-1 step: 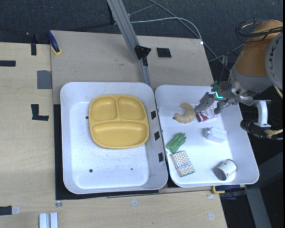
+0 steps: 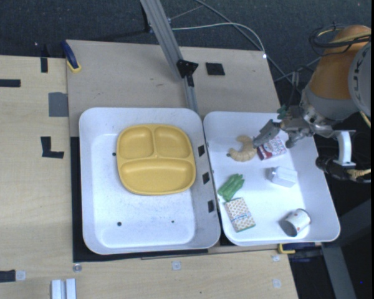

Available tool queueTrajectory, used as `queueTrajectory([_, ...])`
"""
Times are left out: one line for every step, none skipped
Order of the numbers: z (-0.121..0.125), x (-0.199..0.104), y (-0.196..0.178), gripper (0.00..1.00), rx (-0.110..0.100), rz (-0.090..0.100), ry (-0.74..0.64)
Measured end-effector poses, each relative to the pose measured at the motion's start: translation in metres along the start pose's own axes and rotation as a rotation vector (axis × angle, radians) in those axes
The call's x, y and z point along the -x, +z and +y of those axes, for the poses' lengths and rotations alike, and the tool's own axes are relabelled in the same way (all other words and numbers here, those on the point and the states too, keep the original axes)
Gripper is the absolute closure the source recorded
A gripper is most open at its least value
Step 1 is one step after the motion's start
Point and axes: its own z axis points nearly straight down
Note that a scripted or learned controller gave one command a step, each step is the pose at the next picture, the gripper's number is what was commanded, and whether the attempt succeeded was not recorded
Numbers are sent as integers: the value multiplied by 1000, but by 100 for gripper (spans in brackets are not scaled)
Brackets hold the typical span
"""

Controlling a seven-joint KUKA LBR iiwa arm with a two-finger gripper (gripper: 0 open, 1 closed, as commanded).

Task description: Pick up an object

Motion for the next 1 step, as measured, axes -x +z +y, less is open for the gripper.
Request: queueTrajectory([-5, -2, 44, 0, -4, -1, 0])
